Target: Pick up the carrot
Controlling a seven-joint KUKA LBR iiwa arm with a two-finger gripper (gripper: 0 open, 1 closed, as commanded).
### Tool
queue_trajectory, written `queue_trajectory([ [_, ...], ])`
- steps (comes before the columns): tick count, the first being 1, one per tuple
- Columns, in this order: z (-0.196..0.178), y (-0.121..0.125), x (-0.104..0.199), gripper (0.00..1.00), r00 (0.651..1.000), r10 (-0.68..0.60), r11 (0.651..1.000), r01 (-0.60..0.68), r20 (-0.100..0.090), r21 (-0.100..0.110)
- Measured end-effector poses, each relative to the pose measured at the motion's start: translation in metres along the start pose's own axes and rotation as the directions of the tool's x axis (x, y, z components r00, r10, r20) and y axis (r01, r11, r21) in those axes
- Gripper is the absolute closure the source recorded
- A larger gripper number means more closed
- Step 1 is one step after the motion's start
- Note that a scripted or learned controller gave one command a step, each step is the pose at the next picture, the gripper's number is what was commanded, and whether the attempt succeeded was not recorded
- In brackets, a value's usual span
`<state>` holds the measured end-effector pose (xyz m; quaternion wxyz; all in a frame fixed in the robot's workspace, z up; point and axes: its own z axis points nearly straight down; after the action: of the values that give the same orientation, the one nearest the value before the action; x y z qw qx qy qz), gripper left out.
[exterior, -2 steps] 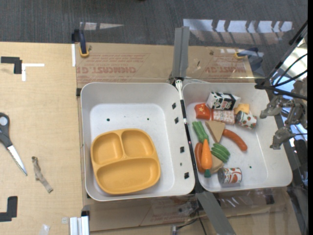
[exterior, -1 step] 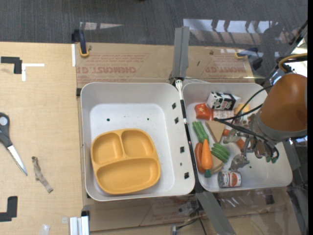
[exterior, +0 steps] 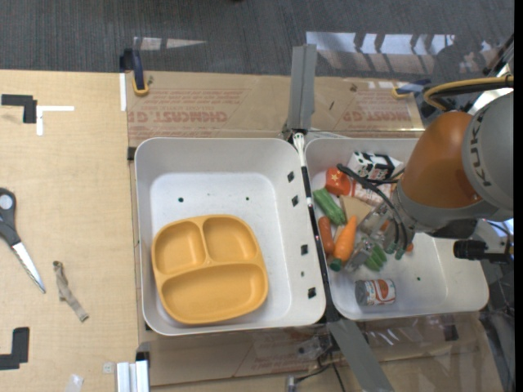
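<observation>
**Carrot in right bin, gripper beside it**

Your arm [exterior: 445, 166] reaches over the right bin [exterior: 458, 296]. The left bin [exterior: 163, 158] holds a yellow plate [exterior: 210, 266]. The carrot [exterior: 346, 240] lies tilted near the right bin's left wall. The gripper [exterior: 382, 233] sits just beside it; you cannot tell its state.
</observation>
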<state>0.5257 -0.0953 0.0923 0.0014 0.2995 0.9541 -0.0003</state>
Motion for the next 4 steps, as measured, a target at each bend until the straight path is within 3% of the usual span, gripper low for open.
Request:
queue_trajectory([
  [1,0.0,0.043,-0.062,0.0,0.768,-0.64,0.768,0.64,-0.001,-0.001],
  [2,0.001,0.043,-0.056,0.0,0.805,-0.593,0.805,0.593,-0.001,-0.002],
  [3,0.0,0.04,-0.051,0.0,0.668,-0.744,0.668,0.744,0.0,-0.002],
  [4,0.0,0.057,-0.078,0.0,0.671,-0.742,0.671,0.742,0.0,-0.001],
])
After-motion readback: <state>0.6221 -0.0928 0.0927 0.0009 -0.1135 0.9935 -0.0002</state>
